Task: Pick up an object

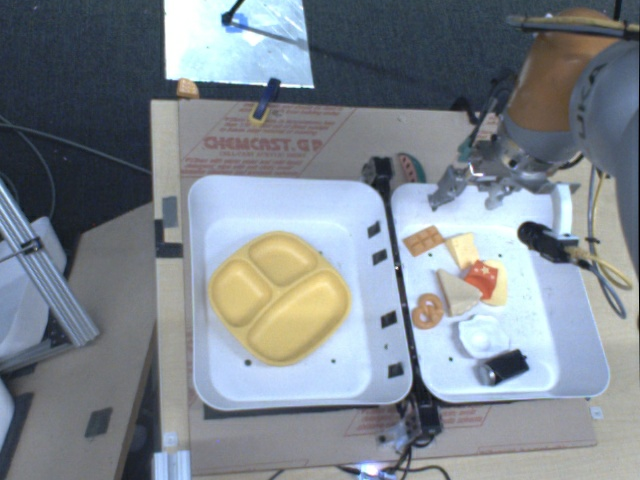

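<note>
My gripper [465,199] hangs over the far edge of the right bin [570,313], its two fingers spread apart and open, with nothing between them. Just in front of it lie a brown waffle cracker [423,239] and a yellow cheese wedge [462,250]. Further toward the near side are a red piece [481,276], a pale wedge [457,294], a pretzel [428,311], a white cup [480,335] and a black and silver cylinder [502,367]. All of them rest on the bin floor, apart from the gripper.
The left bin [215,218] holds a yellow divided plate [280,296]. A black hinge strip [395,268] runs between the two bins. Behind the bench lies a shiny sheet [238,26], and a metal frame [40,268] stands at the left.
</note>
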Motion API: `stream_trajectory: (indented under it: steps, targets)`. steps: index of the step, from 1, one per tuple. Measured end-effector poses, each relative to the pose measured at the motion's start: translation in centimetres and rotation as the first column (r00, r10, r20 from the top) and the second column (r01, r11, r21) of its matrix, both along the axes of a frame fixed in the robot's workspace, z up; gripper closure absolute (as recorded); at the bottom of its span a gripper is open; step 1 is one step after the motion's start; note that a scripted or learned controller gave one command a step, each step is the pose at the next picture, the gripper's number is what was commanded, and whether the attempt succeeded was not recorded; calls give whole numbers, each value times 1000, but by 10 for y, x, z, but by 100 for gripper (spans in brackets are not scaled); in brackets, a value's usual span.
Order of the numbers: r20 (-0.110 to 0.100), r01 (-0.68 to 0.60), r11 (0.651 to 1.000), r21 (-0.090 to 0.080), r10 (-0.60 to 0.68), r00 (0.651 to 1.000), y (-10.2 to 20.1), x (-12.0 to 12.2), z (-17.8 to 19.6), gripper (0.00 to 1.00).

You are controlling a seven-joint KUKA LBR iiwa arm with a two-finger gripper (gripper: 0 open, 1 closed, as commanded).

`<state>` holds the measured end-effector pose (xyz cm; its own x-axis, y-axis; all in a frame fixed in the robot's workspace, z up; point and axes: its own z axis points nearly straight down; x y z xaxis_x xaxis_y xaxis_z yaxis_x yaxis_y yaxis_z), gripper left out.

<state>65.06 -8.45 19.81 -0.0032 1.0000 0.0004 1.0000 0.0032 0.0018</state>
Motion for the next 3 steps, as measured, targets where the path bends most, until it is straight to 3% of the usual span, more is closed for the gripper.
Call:
stream_trajectory:
  steps: [1, 2, 3]
  targets:
    - [-9, 9, 1000, 0, -9, 1000, -56, -77, -46, 0]
    - [-6, 9, 1000, -1, -9, 1000, -126, -117, -117, 0]
    - [5, -10, 1000, 2, 10, 1000, -22, -58, -113, 0]
